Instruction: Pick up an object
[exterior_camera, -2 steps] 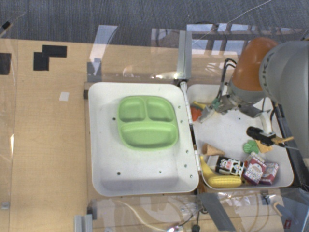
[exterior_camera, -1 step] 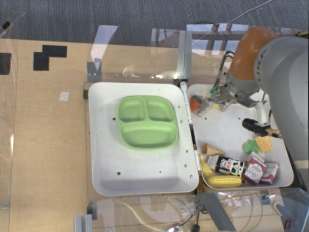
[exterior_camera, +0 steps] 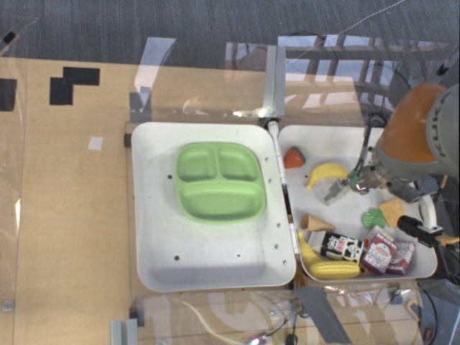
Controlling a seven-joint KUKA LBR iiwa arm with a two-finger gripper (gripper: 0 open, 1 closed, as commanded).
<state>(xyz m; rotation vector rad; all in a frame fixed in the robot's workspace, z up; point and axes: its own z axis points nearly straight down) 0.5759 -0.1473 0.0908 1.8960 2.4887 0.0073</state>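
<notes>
- While nothing is lifted yet, the green divided plate [exterior_camera: 218, 181] lies left of the yellow banana [exterior_camera: 327, 172], alone in the left bin [exterior_camera: 154, 250].
- Just left of the banana sits a red strawberry-like piece [exterior_camera: 293, 157]; the banana itself rests on the right bin's [exterior_camera: 338, 141] floor.
- Right of the banana and just beside it, the gripper [exterior_camera: 338, 190] hangs low, fingers parted, with nothing between them.
- Judged from this, the approach step is in hand; next, it must centre over one object, descend and close.
</notes>
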